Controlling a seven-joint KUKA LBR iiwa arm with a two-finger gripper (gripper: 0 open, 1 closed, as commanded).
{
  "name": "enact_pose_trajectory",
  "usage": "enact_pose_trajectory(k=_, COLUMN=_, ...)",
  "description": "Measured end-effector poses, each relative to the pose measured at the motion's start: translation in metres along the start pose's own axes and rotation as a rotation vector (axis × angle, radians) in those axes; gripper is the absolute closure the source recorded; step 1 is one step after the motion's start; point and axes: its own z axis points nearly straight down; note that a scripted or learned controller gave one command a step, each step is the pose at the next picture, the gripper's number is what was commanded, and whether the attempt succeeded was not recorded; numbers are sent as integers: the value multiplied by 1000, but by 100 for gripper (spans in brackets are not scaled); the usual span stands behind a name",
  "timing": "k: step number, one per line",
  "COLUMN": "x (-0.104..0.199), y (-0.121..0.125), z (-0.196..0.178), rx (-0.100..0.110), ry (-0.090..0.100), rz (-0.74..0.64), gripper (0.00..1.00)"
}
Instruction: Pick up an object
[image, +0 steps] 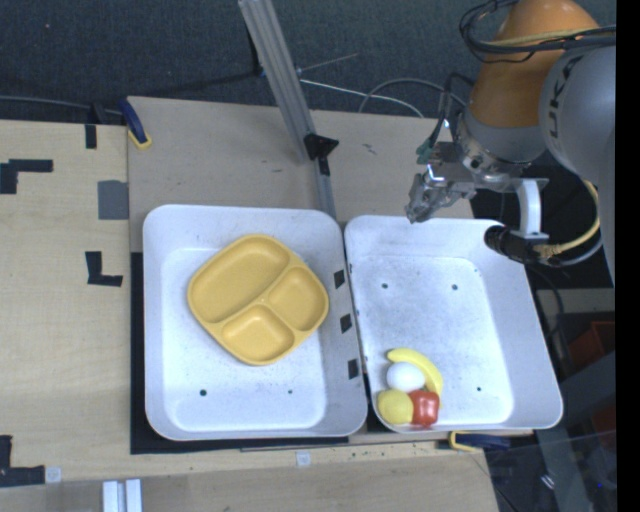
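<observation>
A small cluster of toy food lies in the near left corner of the right bin (500, 300): a yellow banana (420, 364), a white egg-like ball (404, 377), a yellow round piece (395, 406) and a red piece (425, 407). My gripper (424, 203) hangs above the far edge of the right bin, well away from the cluster. Nothing shows between its fingers.
The left bin (170, 300) holds a yellow divided plate (257, 298). A metal post (290, 90) slants up from between the bins at the back. Cables and a black-yellow fitting (520, 245) hang by the right bin's far right side.
</observation>
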Motion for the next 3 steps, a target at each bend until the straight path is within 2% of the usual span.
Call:
enact_pose_trajectory(k=1, x=46, y=-10, z=1, rx=0, ry=0, rz=0, gripper=100)
enact_pose_trajectory(k=2, x=93, y=-27, z=20, rx=1, ry=0, rz=0, gripper=100)
enact_pose_trajectory(k=3, x=152, y=-51, z=26, rx=1, ry=1, rz=-2, gripper=100)
